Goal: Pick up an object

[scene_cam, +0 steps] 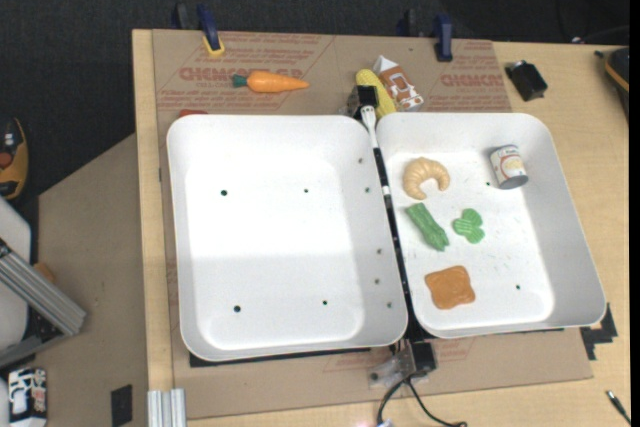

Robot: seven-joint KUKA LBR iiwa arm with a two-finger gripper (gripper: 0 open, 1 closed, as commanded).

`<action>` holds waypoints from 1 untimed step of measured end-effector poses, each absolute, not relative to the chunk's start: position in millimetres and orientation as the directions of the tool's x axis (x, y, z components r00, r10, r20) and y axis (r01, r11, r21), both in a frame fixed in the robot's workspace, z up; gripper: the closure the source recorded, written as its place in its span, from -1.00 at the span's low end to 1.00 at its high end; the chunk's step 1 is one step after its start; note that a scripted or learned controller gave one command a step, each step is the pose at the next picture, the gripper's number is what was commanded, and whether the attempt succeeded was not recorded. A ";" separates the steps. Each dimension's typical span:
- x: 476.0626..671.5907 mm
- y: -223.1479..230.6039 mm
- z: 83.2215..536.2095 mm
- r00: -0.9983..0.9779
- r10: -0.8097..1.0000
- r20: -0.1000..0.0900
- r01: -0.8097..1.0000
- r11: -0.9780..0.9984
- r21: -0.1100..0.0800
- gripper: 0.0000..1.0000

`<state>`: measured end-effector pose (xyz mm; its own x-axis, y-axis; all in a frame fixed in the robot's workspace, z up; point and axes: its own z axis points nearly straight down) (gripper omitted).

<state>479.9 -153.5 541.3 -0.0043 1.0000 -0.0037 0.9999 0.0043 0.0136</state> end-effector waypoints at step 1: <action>479.4 -155.0 535.5 0.000 1.000 -0.001 1.000 0.000 0.002 -1.00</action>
